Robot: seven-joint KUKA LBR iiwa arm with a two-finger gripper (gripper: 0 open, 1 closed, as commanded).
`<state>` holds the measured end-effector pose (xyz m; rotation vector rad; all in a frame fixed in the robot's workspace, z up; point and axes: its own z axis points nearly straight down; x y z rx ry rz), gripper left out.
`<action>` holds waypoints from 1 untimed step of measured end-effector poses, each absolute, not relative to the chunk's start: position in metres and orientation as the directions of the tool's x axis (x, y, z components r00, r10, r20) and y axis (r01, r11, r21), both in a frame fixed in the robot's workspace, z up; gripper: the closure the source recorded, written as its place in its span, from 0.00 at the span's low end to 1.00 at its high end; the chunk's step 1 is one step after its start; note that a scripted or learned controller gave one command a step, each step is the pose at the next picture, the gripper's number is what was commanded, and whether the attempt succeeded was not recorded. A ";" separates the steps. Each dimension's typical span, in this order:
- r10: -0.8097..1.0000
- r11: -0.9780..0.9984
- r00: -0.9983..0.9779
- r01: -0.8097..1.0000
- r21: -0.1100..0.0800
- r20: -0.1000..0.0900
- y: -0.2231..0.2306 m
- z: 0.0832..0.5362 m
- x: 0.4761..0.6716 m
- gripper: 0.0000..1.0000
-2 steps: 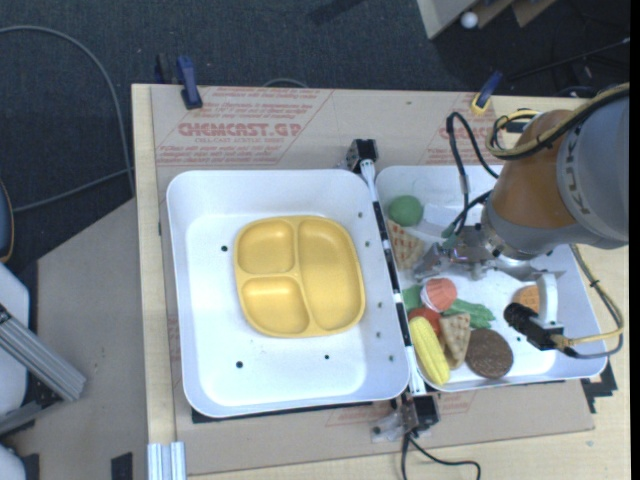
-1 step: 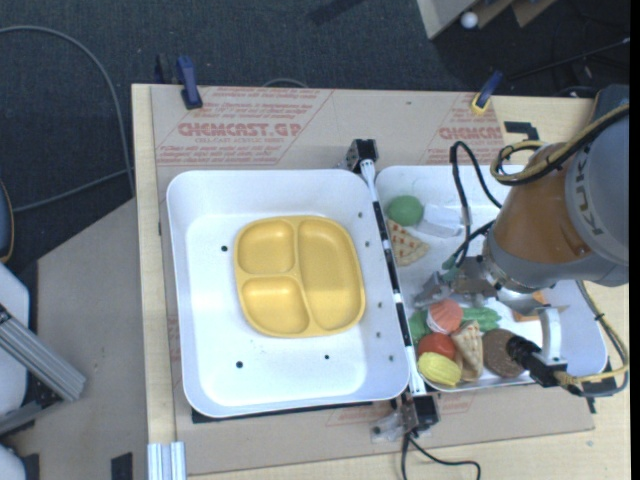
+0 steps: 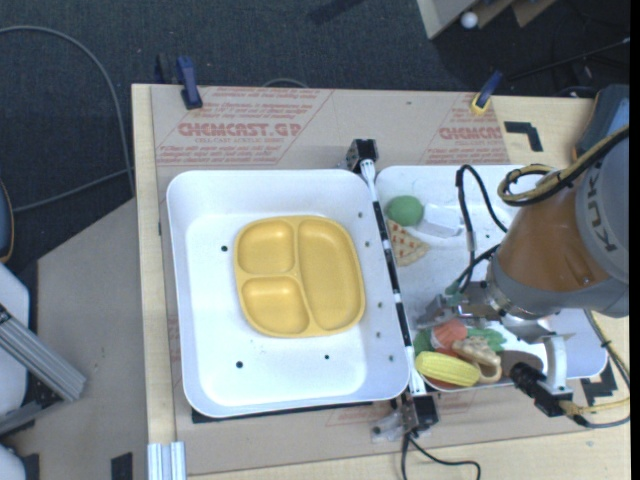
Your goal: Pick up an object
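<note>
Jaws [image 3: 462, 313] state unclear, low over red toy [image 3: 450, 332] beside yellow corn [image 3: 447, 370].

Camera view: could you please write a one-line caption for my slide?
KUKA arm reaches into the right bin above toy food, beside the left bin holding a yellow divided plate.

A robotics lab or test cell, not a home. A wooden surface [image 3: 150, 268] w/ printed cardboard sheets [image 3: 240, 123] carries two shallow white bins [image 3: 190, 298] side by side, held w/ blue clamps [image 3: 187, 80]. A grey and orange industrial arm [image 3: 560, 238] trails black cables [image 3: 470, 208]. Toy food [image 3: 450, 368] lies in the right bin, a yellow divided plate [image 3: 298, 273] in the left. Dark carpet [image 3: 80, 28] and aluminium framing [image 3: 40, 353] surround it.
</note>
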<state>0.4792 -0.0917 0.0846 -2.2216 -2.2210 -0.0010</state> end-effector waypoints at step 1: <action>1.000 -0.001 0.001 1.000 0.003 0.000 -0.091 0.094 0.480 1.00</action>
